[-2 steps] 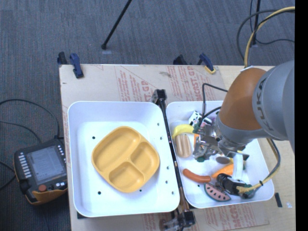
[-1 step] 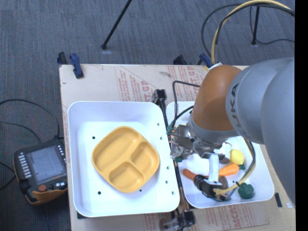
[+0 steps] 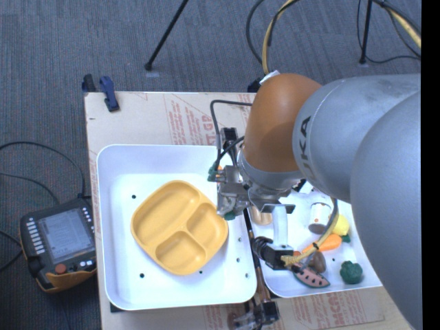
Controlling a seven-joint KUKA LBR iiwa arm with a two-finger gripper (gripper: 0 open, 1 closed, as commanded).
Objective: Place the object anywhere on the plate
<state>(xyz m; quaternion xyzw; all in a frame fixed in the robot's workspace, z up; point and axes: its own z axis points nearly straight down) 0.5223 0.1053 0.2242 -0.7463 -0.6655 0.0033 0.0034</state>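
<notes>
A yellow divided plate [image 3: 180, 227] lies in the left white bin [image 3: 117, 184], with nothing on it. My gripper [image 3: 253, 212] hangs below the orange wrist band, over the inner edge of the right bin [image 3: 357, 284], just right of the plate's right rim. A small beige object [image 3: 260, 216] shows right beneath the gripper; I cannot tell whether it is held. The arm's grey body hides much of the right bin.
Toy foods lie in the right bin: an orange carrot [image 3: 329, 243], a watermelon slice [image 3: 310, 278], a green piece [image 3: 352, 272], a yellow piece [image 3: 342, 225] and a white piece [image 3: 317, 212]. A pendant [image 3: 58, 243] lies left of the bench. A blue clamp [image 3: 108, 91] sits at the back left.
</notes>
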